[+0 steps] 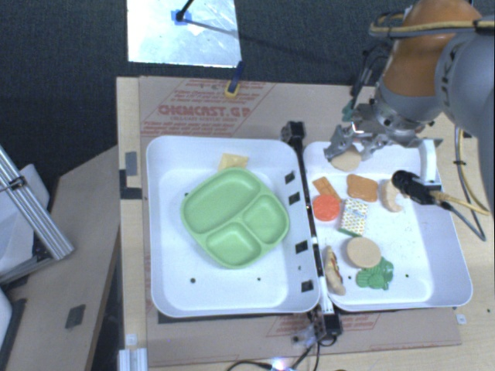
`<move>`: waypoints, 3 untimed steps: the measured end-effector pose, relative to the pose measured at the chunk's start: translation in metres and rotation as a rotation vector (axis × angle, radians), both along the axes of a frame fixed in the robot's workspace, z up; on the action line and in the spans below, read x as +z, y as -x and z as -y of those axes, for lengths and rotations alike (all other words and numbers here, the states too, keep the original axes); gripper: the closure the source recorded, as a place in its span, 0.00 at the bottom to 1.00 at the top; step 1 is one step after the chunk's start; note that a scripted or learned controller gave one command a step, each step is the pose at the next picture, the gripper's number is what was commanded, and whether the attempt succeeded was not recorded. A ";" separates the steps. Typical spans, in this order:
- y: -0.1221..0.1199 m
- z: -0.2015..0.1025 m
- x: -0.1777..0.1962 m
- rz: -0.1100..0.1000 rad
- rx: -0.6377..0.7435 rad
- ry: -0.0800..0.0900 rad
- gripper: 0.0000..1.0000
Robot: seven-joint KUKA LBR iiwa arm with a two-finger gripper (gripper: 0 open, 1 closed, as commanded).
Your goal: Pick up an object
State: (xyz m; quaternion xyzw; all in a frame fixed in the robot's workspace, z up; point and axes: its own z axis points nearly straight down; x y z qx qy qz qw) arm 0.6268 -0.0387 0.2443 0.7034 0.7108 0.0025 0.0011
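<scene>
Zero objects clearly lifted. Tool (349, 141) sits low over a pale round biscuit-like piece (346, 161) in the upper-left corner of the right white bin (433, 253). Can't tell if the tool is spread or pinching. Grasp and lift left, I'd judge.

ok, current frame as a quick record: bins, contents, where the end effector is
left bin: green plate, three sections; yellow piece by its far edge
right bin: loose toy food, including red disc, checkered packet, tan disc, green leafy piece
end effector: over the right bin's far corner, next to the divider
nearest item: pale piece, right at the end effector
grasp: cannot tell from this view
</scene>
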 end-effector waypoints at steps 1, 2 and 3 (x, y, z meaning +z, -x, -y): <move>-0.034 -0.039 -0.005 -0.001 -0.002 0.001 1.00; -0.043 -0.049 -0.010 -0.002 -0.005 0.002 1.00; -0.038 -0.052 -0.011 -0.004 -0.005 0.003 1.00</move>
